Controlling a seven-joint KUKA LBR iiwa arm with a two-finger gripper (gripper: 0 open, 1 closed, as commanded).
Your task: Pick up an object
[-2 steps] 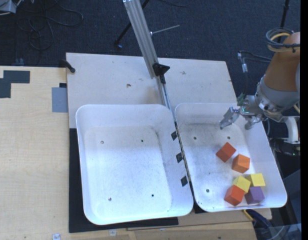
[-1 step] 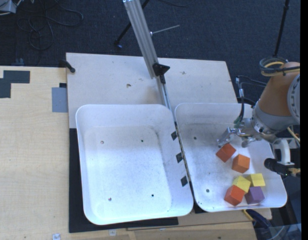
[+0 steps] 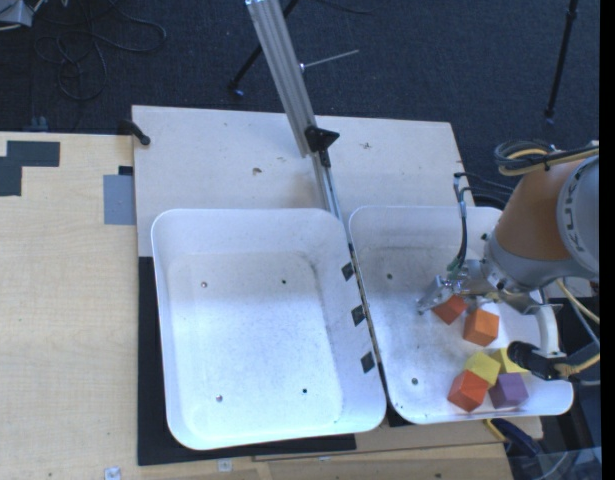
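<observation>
Red-orange block [image 3: 449,311] at the gripper [image 3: 439,298] tips, resting in the right bin [image 3: 407,258]; not lifted yet. Jaw state impossible to tell.

A two-finger metal gripper [image 3: 442,294] is seen low in the right shallow white plastic bin [image 3: 397,268], beside a red-orange cube [image 3: 449,310]. Orange [image 3: 481,326], yellow [image 3: 481,367], purple [image 3: 508,389] and red [image 3: 467,391] cubes are clustered nearby.
</observation>
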